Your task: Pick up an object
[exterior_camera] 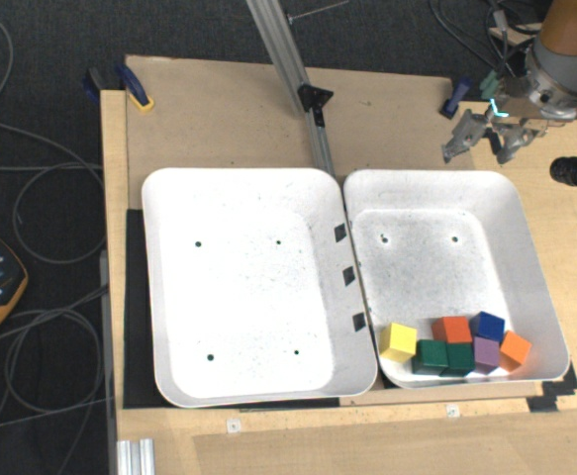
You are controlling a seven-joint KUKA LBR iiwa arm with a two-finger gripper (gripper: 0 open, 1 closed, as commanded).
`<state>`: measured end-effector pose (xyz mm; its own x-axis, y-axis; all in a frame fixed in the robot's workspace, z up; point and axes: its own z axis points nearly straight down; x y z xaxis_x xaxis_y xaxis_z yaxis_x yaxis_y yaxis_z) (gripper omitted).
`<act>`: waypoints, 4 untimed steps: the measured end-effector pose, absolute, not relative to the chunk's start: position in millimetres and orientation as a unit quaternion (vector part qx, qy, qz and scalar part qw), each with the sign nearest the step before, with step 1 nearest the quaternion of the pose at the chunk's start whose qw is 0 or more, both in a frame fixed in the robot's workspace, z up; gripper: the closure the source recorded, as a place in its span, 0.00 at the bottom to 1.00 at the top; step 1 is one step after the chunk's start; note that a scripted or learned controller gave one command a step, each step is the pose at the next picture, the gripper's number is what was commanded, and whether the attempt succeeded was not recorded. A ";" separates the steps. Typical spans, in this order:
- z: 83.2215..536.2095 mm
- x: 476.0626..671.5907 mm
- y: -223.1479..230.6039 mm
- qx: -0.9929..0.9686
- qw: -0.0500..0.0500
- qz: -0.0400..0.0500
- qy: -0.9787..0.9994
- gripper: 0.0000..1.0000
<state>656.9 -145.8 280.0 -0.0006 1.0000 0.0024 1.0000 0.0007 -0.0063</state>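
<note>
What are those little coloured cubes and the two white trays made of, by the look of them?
The coloured cubes look like painted wood or solid plastic: flat, matte faces, crisp edges, no glare. I cannot tell which. The white bins look like thin moulded plastic or enamelled metal: rounded corners, a smooth rolled rim, and a dull surface speckled with dark scuffs.

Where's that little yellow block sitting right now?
The yellow block lies in the right bin, near its front edge, at the left end of the cluster of blocks, just left of the green block.
</note>
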 end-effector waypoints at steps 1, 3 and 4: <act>283.3 657.5 -146.0 -0.706 0.001 0.001 -0.708 0.00; 198.4 657.6 -145.6 -0.707 0.002 0.002 -0.707 0.00; 154.4 661.8 -147.6 -0.707 0.002 0.002 -0.707 0.00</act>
